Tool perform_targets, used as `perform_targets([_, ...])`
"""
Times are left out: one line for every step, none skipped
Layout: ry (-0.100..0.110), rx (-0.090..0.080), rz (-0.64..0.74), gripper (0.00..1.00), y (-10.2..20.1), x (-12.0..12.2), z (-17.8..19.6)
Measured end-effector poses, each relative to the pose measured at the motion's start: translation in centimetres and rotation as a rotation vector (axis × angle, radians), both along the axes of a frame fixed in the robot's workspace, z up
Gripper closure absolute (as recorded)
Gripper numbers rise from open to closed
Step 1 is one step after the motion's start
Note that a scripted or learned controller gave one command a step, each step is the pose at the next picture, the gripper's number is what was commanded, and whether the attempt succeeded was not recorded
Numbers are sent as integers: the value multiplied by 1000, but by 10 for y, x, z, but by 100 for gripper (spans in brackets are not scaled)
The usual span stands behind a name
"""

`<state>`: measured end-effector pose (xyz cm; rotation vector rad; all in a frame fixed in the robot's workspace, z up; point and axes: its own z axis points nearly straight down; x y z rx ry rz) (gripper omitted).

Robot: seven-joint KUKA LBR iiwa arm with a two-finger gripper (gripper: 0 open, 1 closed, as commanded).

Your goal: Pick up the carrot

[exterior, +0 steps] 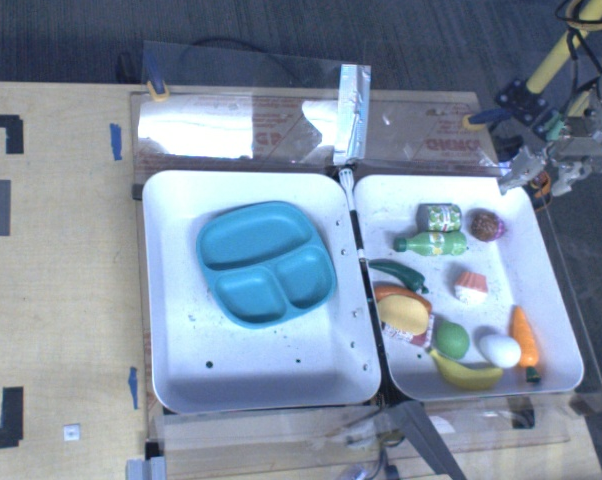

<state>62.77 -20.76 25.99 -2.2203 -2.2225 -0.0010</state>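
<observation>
I count two white bins [171, 368], one blue divided plate [266, 263], one carrot [524, 336], one banana [466, 373], one white egg [499, 350], one green bottle [433, 244], one can [440, 217], one green pepper [399, 272], one lime [452, 340]

Robot hardware [553, 143] at upper right: grey metal end section with small orange accents, a blue fitting, black mounts. Yellow cable [564, 43] loops above, with thin black wires alongside.
</observation>
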Motion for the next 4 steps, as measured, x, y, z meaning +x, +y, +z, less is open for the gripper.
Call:
perform_targets([4, 0, 183, 0, -17, -94, -83])
perform_targets([-7, 6, 323, 0, -9, -121, -163])
perform_targets([-9, 1, 319, 100, -11, -121, -154])
perform_targets([-15, -6, 437, 100, -14, -142, -170])
